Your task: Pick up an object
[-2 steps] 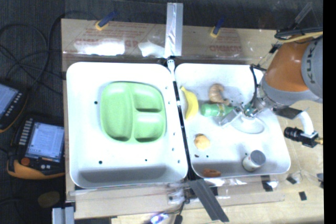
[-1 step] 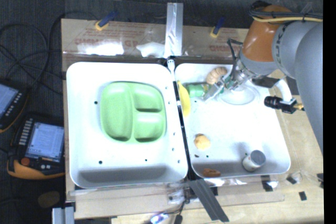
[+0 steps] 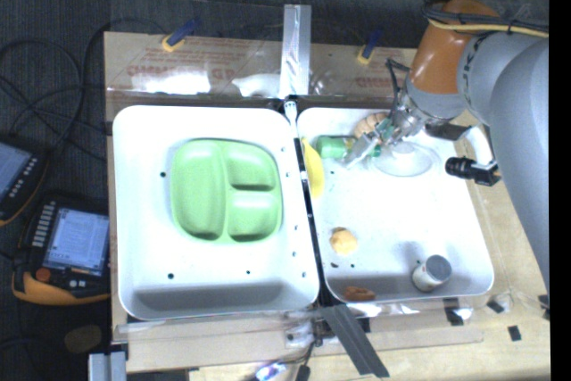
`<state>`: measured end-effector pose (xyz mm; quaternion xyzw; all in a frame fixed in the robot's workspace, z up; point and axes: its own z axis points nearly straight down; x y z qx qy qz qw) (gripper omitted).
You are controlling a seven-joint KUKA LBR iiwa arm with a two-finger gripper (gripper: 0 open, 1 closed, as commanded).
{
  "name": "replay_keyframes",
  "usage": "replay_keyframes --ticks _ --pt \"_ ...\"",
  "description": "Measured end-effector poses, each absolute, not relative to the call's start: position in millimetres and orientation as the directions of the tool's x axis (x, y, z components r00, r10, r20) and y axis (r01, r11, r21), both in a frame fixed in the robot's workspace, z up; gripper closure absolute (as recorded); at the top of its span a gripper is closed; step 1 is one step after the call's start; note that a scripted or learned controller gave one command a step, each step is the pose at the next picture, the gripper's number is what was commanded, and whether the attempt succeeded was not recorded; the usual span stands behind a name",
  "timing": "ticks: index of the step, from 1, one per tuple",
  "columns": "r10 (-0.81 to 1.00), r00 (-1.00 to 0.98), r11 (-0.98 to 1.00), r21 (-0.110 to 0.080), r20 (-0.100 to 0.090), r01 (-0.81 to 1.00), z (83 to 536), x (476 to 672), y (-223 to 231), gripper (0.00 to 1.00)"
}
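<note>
Green divided tray in left bin; two handheld screens on floor at left

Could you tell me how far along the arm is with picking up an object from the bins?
Done: the tool is down in the right bin, beside the green object. In hand: nothing visibly held. Left: gripping and lifting; the metal cup and orange ball lie untouched.

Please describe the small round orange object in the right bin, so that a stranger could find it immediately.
Start at the right white bin. Near its left wall, below the yellow banana-shaped object, lies a small round orange-tan ball. It is rounder and paler than the flat brown piece at the front edge, and unlike the grey metal cylinder.
</note>
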<state>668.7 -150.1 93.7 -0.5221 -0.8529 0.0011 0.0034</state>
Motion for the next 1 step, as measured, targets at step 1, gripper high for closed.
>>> replay_keyframes --ticks 1 --pt "0.918 -0.397 0.397 -0.005 0.012 0.918 89.9 669.3 -184.4 0.00"
